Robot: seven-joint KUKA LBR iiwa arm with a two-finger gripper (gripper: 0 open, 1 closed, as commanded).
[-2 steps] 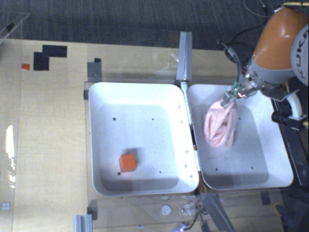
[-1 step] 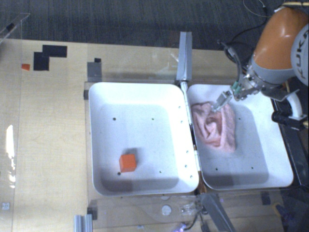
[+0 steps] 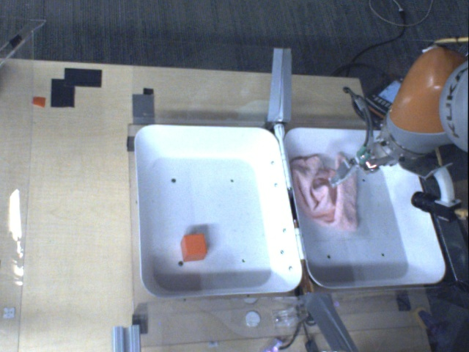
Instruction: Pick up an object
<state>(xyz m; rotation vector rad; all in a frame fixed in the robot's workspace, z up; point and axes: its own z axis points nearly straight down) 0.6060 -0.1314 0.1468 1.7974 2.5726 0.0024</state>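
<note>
The pink cloth (image 3: 325,194), bunched in the right bin (image 3: 421,270) near its left wall, is judged light, soft and best pinched at a raised fold; the state of the fingers (image 3: 344,173) cannot be told.

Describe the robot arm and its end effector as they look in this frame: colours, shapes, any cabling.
The arm is bulky and rounded, with a large orange dome-like band above a grey wrist section. The end effector is slim, metallic grey and small next to the wrist. A small reddish spot shows near its base. Dark cables run beside the wrist, and a thin wire loops on the floor behind. No markings are legible.
</note>
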